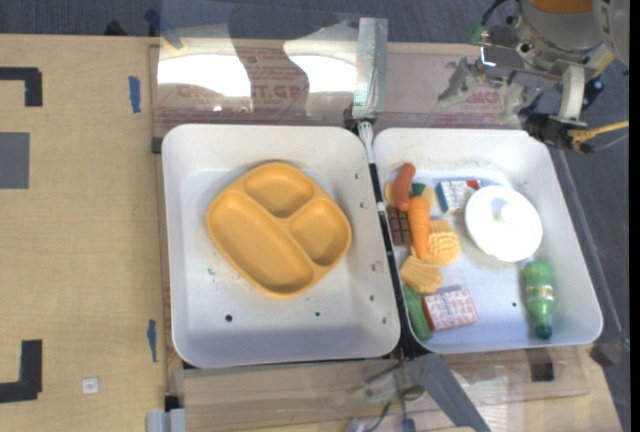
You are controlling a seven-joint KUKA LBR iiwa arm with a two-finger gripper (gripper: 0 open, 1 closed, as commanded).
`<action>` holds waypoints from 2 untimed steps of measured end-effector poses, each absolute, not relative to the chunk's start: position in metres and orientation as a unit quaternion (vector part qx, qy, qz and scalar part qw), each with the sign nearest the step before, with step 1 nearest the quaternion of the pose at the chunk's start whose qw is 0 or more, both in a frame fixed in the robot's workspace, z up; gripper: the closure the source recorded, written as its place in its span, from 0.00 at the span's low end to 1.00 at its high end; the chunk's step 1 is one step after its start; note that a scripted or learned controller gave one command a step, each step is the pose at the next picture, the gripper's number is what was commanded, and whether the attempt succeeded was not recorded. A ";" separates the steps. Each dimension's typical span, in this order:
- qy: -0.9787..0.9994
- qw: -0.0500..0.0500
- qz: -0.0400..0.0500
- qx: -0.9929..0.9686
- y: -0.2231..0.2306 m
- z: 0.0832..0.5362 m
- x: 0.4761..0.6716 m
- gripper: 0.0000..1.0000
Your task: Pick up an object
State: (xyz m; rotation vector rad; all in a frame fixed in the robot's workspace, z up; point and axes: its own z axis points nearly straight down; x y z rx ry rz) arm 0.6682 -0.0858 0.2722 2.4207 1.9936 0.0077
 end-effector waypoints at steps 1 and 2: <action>0.622 0.002 0.002 0.783 -0.157 0.097 0.668 0.00; 0.603 -0.002 0.005 0.798 -0.199 0.089 0.640 0.00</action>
